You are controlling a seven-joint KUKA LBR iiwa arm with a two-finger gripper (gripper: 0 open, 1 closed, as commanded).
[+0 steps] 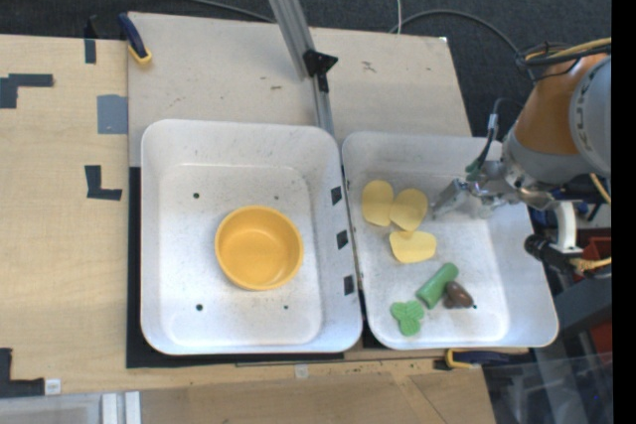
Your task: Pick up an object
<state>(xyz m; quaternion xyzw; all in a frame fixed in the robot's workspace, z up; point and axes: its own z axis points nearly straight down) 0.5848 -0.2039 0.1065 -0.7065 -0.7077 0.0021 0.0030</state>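
Green cylinder (436, 284) lay near the right bin's (517, 313) front edge, long axis slanting from front-left to back-right, while the grey arm reached in over the bin's right edge, gripper (444, 202) low, claw state indiscernible.

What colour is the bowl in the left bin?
The bowl is yellow-orange, seen plainly in the camera view.

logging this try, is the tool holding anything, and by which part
Nothing is held: the tool hangs over the right bin, apart from the yellow pieces.
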